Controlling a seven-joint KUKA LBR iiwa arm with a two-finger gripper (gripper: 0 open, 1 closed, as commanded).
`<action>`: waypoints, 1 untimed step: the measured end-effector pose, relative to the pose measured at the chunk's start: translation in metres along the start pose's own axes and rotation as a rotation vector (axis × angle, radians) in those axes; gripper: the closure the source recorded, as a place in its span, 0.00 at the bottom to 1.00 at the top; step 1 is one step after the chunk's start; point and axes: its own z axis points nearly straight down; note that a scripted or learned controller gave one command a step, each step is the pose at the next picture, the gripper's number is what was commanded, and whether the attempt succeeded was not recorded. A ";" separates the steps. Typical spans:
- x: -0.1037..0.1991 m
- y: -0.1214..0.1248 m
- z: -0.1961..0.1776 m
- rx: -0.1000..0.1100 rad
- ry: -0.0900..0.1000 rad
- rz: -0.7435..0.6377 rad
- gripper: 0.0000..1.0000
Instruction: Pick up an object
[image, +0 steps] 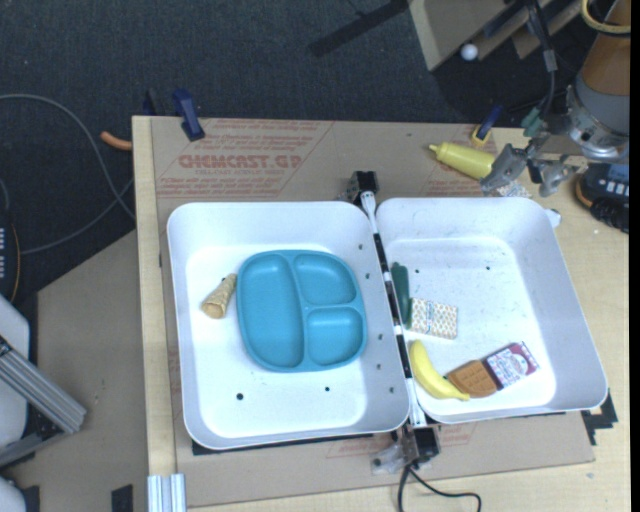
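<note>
Pincer (528, 172) by mustard bottle (462, 158), blue plate (300, 308)

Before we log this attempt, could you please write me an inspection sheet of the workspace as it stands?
Surface: bench with brown printed board, bearing the left bin and right bin side by side.
Job's things: blue divided plate and ice-cream cone in left bin; banana, patterned packet, dark green stick, brown and maroon snack in right bin.
Clutter: yellow bottle lying on the bench behind the right bin.
Grippers: claw above the right bin's far edge, nothing seen between its fingers.
Cables: grey cable on the floor, left.
Surroundings: dark carpet.
</note>
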 end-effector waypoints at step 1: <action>0.061 -0.022 0.101 0.002 0.001 -0.001 0.00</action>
